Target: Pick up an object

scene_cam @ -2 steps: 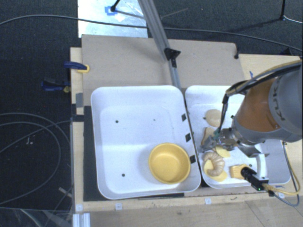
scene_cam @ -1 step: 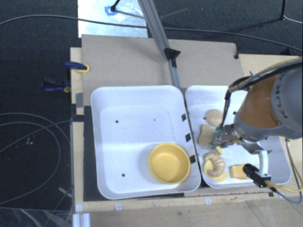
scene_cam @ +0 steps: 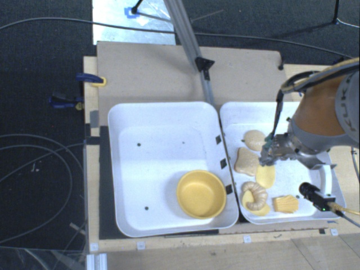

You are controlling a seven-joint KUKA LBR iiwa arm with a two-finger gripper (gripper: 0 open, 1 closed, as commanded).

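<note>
The right bin holds several pale food items: a round bun, a slice of bread, a yellow round piece, a croissant and a ridged yellow wedge. My gripper hangs low in this bin, between the bun, the bread slice and the yellow round piece. Its fingertips are dark and small, and nothing shows between them. The arm's orange and grey body covers the bin's right part.
A yellow bowl sits in the left bin near its front right corner. A grey pole slants down from the top toward the divide between the bins. Cables lie on the dark floor at left.
</note>
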